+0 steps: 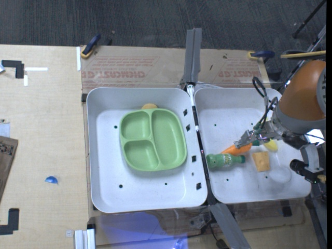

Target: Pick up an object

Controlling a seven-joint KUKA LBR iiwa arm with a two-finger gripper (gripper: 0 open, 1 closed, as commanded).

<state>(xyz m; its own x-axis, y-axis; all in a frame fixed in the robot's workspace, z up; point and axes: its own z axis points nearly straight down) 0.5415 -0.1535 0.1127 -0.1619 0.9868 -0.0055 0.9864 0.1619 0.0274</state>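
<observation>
Our end effector [249, 138] sits low in the right bin [223, 113], its tip right at the orange carrot [237, 149]; we cannot tell how far it is open or whether it has hold of anything. Just below the carrot lies a green bottle [225, 160] on its side, with an orange block [262, 162] to its right and a small yellow piece [272, 145] near the wrist. We see a green divided plate [153, 139] in the left bin [104, 165].
</observation>
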